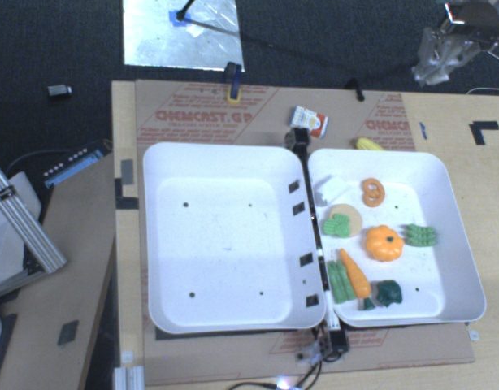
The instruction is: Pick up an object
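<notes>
The right bin holds several toy foods. Among them are an orange pumpkin, a brown pretzel, a carrot beside green beans, and a green leafy piece lying on a tan disc. A light green piece and a dark green one lie further right and nearer the front. My gripper hangs high at the top right, beyond the bench's far edge and well away from the bin, with nothing seen in it.
The left bin sits beside the right one, joined by a black hinge strip. A yellow piece and a small carton lie on the cardboard behind the bins. A shiny plate lies on the floor at the back.
</notes>
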`<state>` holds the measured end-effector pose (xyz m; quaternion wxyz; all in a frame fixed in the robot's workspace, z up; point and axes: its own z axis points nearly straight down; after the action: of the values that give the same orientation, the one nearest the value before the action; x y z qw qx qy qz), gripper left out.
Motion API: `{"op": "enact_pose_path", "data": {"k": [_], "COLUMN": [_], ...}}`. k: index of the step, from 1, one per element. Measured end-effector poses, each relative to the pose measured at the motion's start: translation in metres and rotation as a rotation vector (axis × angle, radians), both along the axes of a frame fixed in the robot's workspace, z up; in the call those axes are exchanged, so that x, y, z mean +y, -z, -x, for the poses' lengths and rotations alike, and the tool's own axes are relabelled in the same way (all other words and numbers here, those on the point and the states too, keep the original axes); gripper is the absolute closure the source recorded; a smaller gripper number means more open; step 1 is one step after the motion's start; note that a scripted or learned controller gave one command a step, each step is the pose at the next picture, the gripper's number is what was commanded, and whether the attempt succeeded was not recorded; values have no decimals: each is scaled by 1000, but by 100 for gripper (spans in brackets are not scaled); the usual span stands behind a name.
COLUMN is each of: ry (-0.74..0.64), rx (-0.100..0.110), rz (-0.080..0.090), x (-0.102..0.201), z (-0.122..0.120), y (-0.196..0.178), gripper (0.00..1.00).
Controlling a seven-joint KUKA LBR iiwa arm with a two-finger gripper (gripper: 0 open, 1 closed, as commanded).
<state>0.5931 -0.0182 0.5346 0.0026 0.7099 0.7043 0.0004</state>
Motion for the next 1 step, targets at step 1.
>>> {"op": "enact_pose_path", "data": {"k": [1], "ry": [4], "rx": [2], "rz": [2], "x": [-136], "z": [-29], "y": [0], "gripper": [100]}}
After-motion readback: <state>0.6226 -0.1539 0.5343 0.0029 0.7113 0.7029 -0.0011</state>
